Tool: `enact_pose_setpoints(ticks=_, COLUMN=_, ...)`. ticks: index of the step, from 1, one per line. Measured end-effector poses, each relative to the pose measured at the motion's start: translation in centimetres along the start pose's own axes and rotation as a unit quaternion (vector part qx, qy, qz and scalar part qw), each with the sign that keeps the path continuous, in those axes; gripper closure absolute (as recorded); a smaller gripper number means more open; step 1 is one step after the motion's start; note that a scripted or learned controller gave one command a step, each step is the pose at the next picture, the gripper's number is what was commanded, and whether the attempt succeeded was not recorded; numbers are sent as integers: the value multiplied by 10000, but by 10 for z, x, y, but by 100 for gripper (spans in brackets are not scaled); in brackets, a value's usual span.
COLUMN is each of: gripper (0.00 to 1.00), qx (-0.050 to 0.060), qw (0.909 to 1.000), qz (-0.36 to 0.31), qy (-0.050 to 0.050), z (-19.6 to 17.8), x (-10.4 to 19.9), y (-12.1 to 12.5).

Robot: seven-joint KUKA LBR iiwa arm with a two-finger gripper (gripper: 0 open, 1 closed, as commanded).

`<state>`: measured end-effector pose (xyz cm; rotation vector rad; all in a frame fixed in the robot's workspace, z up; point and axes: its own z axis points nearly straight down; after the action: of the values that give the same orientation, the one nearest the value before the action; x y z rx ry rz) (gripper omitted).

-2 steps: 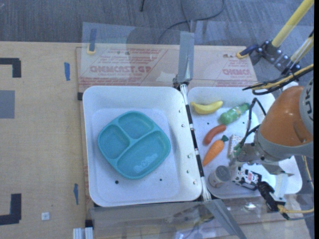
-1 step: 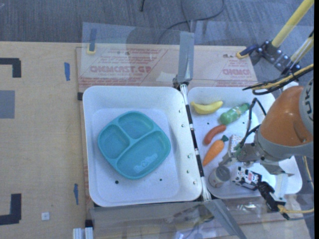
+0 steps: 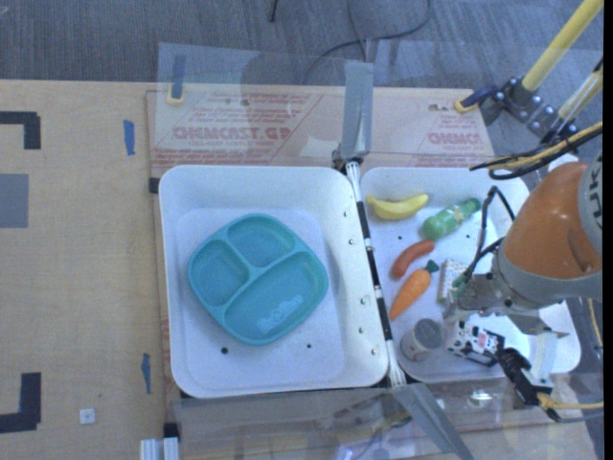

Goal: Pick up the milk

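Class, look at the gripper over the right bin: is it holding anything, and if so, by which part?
It cannot be told. The gripper hangs low in the right bin beside the carrot, and the arm's wrist hides what lies beneath.

Plate [image 3: 257, 278] in left bin [image 3: 192, 195]

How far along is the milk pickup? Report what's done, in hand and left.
Done: the arm has reached over the right bin, its gripper low near the front, beside a small white carton that may be the milk. In hand: nothing visibly lifted; the carton lies on the bin floor. Left: the grasp and lift. Banana, carrot and teal plate lie untouched.
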<state>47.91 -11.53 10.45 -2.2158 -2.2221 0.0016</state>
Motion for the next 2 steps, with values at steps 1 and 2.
enact_pose_setpoints(ticks=1, gripper=100, qx=-5, qw=9982, qz=-603, qy=-9, z=-10, x=1, y=0)
enact_pose_setpoints(ticks=2, gripper=0, qx=-4, qw=9982, qz=-597, qy=-8, z=-10, x=0, y=0)
